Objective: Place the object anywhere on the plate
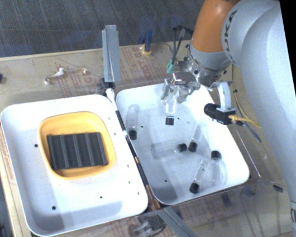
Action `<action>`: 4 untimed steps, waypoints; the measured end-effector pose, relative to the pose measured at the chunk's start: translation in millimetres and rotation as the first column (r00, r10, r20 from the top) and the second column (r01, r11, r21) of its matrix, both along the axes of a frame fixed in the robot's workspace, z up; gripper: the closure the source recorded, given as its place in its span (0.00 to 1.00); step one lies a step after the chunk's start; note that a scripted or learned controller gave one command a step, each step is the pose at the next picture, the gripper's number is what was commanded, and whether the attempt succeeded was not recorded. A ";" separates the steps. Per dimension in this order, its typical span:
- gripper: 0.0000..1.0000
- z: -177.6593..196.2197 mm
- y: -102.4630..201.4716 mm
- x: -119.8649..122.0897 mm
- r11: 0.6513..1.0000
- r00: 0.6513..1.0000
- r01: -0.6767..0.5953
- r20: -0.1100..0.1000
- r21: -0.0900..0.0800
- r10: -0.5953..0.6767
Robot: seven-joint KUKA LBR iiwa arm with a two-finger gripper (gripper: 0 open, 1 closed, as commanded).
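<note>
A yellow plate (72, 121) with a dark ridged insert (77, 150) lies in the left bin (39, 208). My gripper (174, 89) hovers over the back of the right bin (235, 176). Its fingers are shut on the top of a clear vial (169, 107), which hangs tilted with its black cap (169, 120) pointing down. The vial is well to the right of the plate, beyond the wall between the bins.
Several more clear vials with black caps lie in the right bin, one by its left wall (131, 117) and others near the middle (165, 150) and front right (201, 176). A metal bar (109, 54) stands behind the bins. A black cable plug (215, 113) hangs beside the wrist.
</note>
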State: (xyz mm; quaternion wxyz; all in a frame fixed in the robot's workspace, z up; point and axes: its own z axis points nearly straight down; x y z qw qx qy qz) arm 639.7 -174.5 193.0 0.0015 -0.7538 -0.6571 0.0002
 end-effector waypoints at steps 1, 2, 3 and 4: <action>1.00 -0.5 51.8 -27.4 0.986 0.986 -0.167 -0.002 -0.001 0.167; 1.00 -3.3 124.9 -25.9 0.939 0.939 -0.345 -0.004 0.001 0.345; 0.00 -3.2 124.4 -25.8 0.939 0.939 -0.344 -0.004 0.000 0.344; 0.00 -2.3 99.4 -69.3 0.966 0.966 -0.257 -0.002 -0.001 0.257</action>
